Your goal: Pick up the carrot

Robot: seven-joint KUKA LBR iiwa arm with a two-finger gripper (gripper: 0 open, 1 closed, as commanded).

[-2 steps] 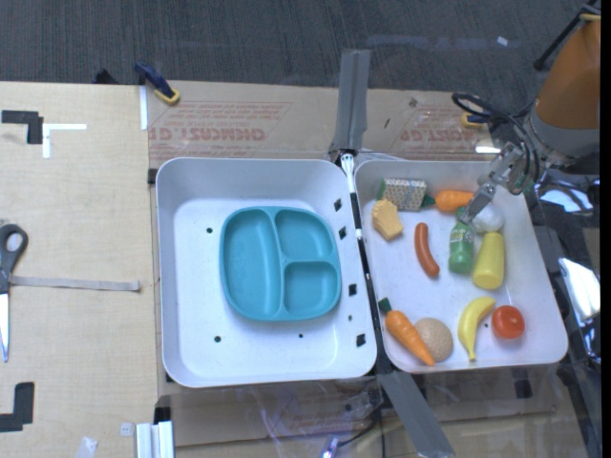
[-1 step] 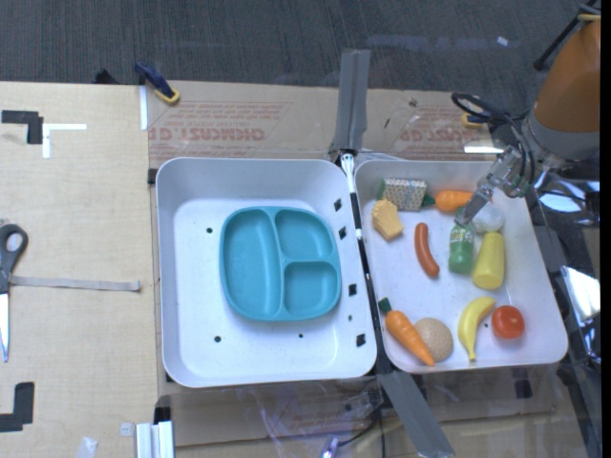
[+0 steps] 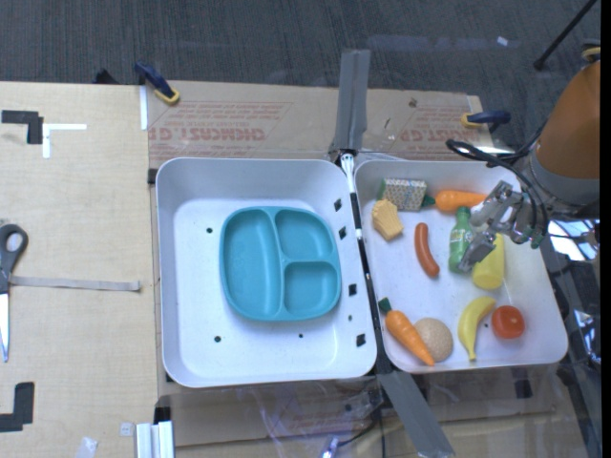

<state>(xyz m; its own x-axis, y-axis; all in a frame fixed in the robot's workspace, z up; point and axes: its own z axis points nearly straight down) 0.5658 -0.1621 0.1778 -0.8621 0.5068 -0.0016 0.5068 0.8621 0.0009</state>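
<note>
Dark carpet surrounds a pale wooden bench (image 3: 76,256) bearing two white bins. Left bin (image 3: 181,265) holds a teal divided plate (image 3: 282,262). Right bin (image 3: 544,337) holds toy food: a carrot (image 3: 409,337) at the near-left corner, orange, tapered, with a green stub, touching a tan ball (image 3: 434,335), plus a sausage (image 3: 427,250) and banana (image 3: 474,324). Farther right, the gripper (image 3: 492,225) hovers over green and yellow items, well apart from the carrot; whether it is open cannot be told. Reaching appears underway; next it must travel toward the near-left corner.

bench (image 3: 76,218) | two white bins (image 3: 181,284) | scissors (image 3: 8,256) | cardboard (image 3: 248,122)
</note>
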